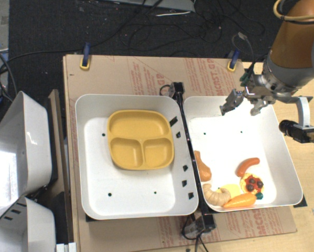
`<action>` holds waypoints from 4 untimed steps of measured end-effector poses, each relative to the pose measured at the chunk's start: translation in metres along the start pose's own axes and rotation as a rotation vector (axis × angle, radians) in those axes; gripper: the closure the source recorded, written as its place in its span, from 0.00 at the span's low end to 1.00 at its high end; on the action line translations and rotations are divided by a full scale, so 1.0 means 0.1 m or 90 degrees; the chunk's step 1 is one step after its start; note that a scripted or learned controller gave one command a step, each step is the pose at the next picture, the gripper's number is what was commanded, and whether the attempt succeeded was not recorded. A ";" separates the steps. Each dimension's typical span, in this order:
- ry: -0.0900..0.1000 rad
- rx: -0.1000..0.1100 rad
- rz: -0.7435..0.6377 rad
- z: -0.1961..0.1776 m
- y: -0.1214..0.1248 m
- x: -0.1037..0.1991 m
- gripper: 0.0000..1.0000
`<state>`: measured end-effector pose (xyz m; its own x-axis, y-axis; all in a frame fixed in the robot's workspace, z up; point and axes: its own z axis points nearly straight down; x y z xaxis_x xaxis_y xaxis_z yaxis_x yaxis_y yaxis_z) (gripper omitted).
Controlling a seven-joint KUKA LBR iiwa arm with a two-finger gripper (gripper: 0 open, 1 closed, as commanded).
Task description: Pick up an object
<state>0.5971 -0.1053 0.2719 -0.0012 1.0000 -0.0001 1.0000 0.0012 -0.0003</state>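
Note:
My gripper point(245, 104) hangs over the far edge of the right bin point(235, 140), its two fingers spread apart with nothing between them. Toy foods lie well below it, in the bin's near part: an orange sausage point(248, 165), a small pizza-like piece with berries point(252, 183), a carrot point(239, 200), a beige knobbly piece point(217, 195), a yellow piece point(231, 189) and an orange piece point(202, 167) by the left wall.
The left bin point(94, 193) holds a yellow divided plate point(140, 139). Black clips run along the divider between the bins. Two yellow clamps point(85, 62) pin the cardboard base at the back. White tubs point(18, 140) stand at the far left.

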 end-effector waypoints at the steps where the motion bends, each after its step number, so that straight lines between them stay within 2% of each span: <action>1: 0.000 0.002 0.001 0.44 0.05 0.00 0.00; 3: 0.000 0.002 0.001 1.70 0.10 0.05 0.00; 4: 0.000 -0.001 0.002 1.56 0.11 0.05 1.00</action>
<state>0.6080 -0.1003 0.1156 0.0019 1.0000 0.0000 1.0000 -0.0019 0.0008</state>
